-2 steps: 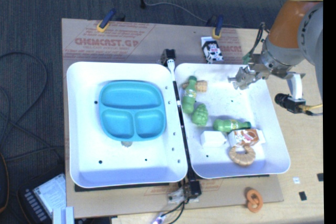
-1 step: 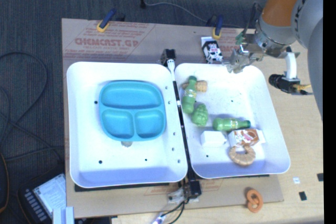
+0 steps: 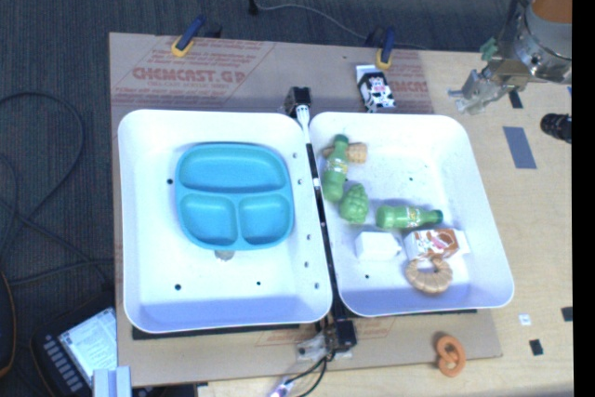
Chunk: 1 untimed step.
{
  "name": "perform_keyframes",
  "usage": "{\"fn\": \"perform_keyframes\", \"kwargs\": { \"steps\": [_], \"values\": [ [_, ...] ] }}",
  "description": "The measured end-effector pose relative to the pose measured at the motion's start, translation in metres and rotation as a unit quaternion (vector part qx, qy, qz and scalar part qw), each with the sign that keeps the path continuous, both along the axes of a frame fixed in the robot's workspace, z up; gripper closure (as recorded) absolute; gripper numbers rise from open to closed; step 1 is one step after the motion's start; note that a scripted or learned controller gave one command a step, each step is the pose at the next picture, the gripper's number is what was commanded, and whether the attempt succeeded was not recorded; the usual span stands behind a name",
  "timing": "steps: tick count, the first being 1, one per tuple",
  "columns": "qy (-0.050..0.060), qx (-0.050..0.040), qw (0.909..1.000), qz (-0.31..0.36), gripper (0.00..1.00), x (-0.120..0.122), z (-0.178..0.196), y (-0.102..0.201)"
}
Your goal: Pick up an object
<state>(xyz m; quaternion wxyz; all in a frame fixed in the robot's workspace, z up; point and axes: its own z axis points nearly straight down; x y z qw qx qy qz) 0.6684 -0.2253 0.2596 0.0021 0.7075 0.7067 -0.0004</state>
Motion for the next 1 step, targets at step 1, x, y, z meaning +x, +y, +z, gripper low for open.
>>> {"fn": "perform_keyframes", "kwargs": {
  "steps": [1],
  "values": [
    [0.001, 0.0015, 1.0000, 0.001, 1.00, 0.0001, -0.0199, 0.0466]
  ]
}}
